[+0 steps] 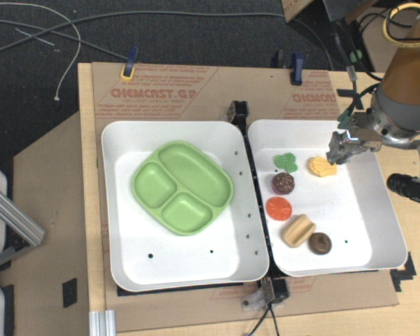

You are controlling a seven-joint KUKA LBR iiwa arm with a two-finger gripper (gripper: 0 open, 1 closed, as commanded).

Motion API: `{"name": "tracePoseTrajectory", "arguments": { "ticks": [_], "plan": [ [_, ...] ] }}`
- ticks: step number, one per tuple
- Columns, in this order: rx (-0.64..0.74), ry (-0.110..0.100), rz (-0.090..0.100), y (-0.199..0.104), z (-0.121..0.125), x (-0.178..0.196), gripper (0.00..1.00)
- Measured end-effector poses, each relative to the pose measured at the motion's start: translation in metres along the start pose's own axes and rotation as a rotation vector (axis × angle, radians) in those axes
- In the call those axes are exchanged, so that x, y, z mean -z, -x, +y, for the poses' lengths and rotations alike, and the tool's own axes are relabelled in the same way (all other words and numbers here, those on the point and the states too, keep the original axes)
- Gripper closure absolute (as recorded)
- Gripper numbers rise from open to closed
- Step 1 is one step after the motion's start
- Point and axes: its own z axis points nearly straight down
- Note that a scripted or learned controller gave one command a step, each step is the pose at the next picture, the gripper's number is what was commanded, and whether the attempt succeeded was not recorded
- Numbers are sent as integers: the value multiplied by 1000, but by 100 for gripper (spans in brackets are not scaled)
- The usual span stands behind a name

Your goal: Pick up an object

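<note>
In the right bin (364,208) lie several small toy foods: a green leafy piece (285,162), a yellow piece (322,167), a dark purple ball (283,183), a red tomato slice (278,208), a tan bread roll (297,230) and a brown doughnut (320,243). My gripper (339,151) hangs at the bin's far right side, just right of and above the yellow piece. Nothing is seen between its fingers.
The left bin (126,243) holds a green divided plate (183,187). A black clip (237,110) sits where the two bins meet at the back. Two blue clamps (131,61) hold the cardboard base at its far edge. Cables lie on the dark floor behind.
</note>
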Motion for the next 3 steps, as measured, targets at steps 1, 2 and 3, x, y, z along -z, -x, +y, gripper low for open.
{"name": "tracePoseTrajectory", "arguments": {
  "ticks": [1,2,3],
  "plan": [
    [5,-5,3,-53,3,4,100],
    [5,-6,3,-104,11,3,100],
    [5,-7,4,-157,11,2,100]
  ]
}}
